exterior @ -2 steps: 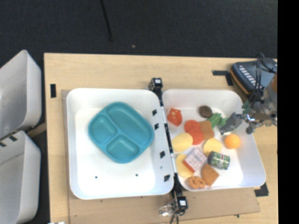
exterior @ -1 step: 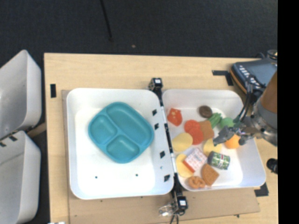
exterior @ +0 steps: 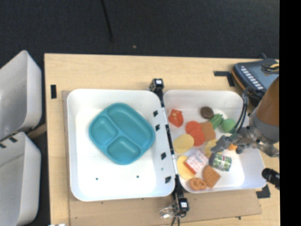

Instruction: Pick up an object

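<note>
The two-finger gripper (exterior: pixel 221 147) is poised above the small green-labelled can (exterior: pixel 220 162), at the right white bin's (exterior: pixel 235 99) four o'clock; finger spread cannot be told.

Your arm (exterior: pixel 269 108) reaches in from the right, its orange band just above the wrist, over the right bin's right edge. The gripper (exterior: pixel 221 145) points left and low toward that bin's middle; its fingers look parted, though blurred.

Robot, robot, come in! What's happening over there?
Gripper low in right bin, over toy food. Small can just beneath. Nothing seen held. Blue plate in left bin.
</note>
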You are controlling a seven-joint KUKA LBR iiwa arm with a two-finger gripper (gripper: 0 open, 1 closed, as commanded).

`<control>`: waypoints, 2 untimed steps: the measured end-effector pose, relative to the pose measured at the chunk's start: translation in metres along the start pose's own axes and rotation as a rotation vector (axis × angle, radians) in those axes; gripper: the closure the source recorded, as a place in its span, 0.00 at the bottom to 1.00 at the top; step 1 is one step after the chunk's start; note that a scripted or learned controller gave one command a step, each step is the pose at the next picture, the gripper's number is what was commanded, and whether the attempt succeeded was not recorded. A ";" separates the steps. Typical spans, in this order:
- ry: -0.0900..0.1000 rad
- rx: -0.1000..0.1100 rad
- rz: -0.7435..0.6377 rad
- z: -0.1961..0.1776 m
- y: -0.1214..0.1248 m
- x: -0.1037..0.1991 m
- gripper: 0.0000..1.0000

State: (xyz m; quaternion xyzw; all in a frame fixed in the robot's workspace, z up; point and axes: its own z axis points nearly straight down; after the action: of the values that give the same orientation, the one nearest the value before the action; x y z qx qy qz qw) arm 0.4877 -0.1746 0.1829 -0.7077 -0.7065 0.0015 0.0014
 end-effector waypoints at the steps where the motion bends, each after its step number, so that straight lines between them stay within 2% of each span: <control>1: 0.001 0.001 0.000 0.059 -0.003 0.008 0.00; 2: 0.002 -0.006 0.000 0.080 -0.002 0.007 0.00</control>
State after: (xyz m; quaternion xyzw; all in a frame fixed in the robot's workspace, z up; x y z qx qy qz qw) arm 0.4858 -0.1678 0.1030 -0.7078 -0.7064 -0.0013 -0.0001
